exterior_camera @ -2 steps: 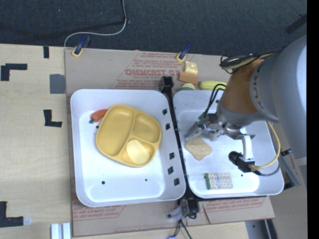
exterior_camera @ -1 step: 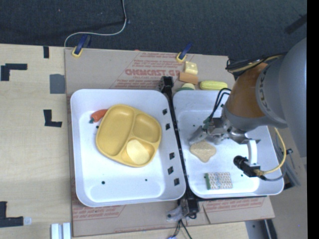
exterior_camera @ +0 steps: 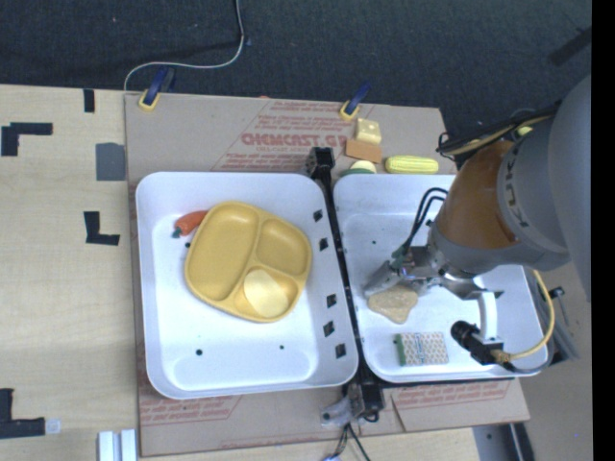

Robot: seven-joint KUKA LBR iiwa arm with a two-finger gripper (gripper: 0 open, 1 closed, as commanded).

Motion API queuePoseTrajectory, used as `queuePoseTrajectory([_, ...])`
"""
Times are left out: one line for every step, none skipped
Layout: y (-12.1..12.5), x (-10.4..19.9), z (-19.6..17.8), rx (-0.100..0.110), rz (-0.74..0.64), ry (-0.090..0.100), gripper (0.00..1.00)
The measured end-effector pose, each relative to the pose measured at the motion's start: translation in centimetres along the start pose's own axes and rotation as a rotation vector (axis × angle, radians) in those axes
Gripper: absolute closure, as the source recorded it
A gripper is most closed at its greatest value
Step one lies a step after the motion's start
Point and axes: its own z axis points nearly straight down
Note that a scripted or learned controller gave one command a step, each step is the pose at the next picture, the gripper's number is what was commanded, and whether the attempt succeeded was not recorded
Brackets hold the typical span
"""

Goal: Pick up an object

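Note:
In the right bin (exterior_camera: 500, 195), my gripper (exterior_camera: 396, 275) hangs low at the bin's left-middle, reaching in from the right. Just below it, touching or nearly touching, lies a flat tan bread-like piece (exterior_camera: 394, 304). A small speckled rectangular pad with a green edge (exterior_camera: 421, 349) lies near the bin's front wall. The left bin (exterior_camera: 240, 363) holds a yellow divided plate (exterior_camera: 248, 259) with a pale round item (exterior_camera: 268, 293) in its near compartment. An orange carrot-like piece (exterior_camera: 190, 222) pokes out from behind the plate.
Behind the right bin, on the cardboard, sit a small wooden block (exterior_camera: 364, 142), a yellow corn-like piece (exterior_camera: 411, 165) and a pale green round item (exterior_camera: 361, 167). The arm's bulky grey and orange body (exterior_camera: 500, 205) covers the right bin's right half.

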Motion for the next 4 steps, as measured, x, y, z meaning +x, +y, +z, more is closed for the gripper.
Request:
queuePoseTrajectory([-3.5, -1.9, 0.0, -0.001, 0.002, 0.001, 0.00])
queuePoseTrajectory([-3.4, -1.8, -1.0, -0.001, 0.000, 0.001, 1.00])
queuePoseTrajectory([1.0, 6.4, -10.4, -0.006, -0.011, 0.005, 1.00])
queuePoseTrajectory([4.1, 12.8, -15.0, -0.001, -0.009, 0.005, 1.00])
